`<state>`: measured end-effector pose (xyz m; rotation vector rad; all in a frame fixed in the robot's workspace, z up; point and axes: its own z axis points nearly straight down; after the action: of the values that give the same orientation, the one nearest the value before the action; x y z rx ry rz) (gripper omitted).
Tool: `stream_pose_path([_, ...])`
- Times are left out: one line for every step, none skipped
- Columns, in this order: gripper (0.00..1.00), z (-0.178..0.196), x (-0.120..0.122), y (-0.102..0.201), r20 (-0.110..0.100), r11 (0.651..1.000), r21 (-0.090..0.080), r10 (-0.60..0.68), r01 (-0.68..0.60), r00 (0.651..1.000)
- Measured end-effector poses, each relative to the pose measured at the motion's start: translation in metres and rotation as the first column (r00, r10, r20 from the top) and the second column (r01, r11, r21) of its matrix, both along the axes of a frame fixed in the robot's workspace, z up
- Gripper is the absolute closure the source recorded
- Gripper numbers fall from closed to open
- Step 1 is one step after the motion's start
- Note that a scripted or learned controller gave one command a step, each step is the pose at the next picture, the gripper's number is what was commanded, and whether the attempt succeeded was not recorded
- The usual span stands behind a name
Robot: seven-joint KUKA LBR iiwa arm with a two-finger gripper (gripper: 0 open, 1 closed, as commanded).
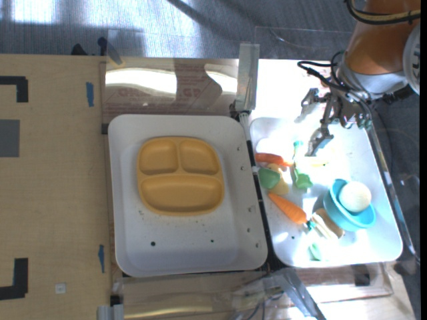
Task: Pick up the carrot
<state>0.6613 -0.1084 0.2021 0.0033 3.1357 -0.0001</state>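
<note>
Both white bins [127, 199] look smooth plastic, slight gloss. Yellow divided plate [180, 176] matt plastic. Carrot [288, 207] smooth, plastic-looking. Bench [47, 179] at left edge: matt brown board w/ blue tape bits. Tool [319, 133] bare metal, dull.

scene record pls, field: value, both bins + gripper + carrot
left bin: holds a yellow tray with three compartments
right bin: holds a pile of toy food
carrot: in right bin, near its left wall, lying at a slant, green end toward the bin's middle
blue bowl: right of carrot, white ball inside
gripper: over the far part of right bin, apart from carrot
gripper fingers: cannot tell open or shut
carrot held: no
</note>
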Motion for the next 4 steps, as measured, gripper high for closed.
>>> stream_pose_path([0.00, -0.103, -0.069, 0.015, -0.001, 1.000, 0.000, -0.024, 0.024, 1.000])
stream_pose_path([0.00, -0.112, -0.136, 0.009, 0.008, 0.993, 0.000, -0.119, 0.119, 0.993])
stream_pose_path([1.00, -0.098, -0.131, 0.009, 0.022, 0.993, -0.001, -0.117, 0.117, 0.993])
stream_pose_path([1.00, -0.111, -0.174, 0.001, 0.014, 0.926, 0.008, -0.376, 0.376, 0.926])
